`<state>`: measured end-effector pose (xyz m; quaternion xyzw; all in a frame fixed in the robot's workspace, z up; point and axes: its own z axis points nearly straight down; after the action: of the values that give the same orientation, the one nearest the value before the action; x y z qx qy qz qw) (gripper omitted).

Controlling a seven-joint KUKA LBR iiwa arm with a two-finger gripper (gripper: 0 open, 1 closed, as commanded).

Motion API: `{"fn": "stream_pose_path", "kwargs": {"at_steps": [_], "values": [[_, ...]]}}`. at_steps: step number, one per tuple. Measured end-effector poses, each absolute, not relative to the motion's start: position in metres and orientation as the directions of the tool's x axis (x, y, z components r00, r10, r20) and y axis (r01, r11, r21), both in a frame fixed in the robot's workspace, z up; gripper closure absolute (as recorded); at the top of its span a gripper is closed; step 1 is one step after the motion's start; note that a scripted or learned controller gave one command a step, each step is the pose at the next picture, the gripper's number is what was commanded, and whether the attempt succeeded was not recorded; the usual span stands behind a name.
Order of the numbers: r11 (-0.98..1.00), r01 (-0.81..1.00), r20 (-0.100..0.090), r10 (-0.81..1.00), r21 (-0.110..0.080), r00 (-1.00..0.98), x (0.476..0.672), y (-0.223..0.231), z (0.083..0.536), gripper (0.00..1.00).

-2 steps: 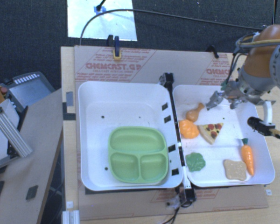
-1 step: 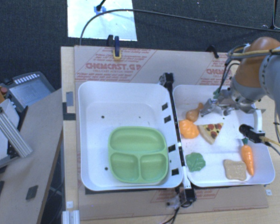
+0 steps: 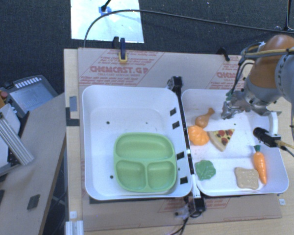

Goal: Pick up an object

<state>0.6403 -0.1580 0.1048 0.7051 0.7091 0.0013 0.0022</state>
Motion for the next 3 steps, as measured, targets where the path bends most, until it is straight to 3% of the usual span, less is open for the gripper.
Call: {"fn": "stream_pose_path", "kwargs": {"at_steps": [2,3], "values": [[0.004,1.000,-0.001,1.000,0.005,-0.004,0.646,-0.170,0.215,1.00],[0.005,1.000,-0.001,1.000,0.005,-0.005,0.647,-0.170,0.235,1.00]]}}
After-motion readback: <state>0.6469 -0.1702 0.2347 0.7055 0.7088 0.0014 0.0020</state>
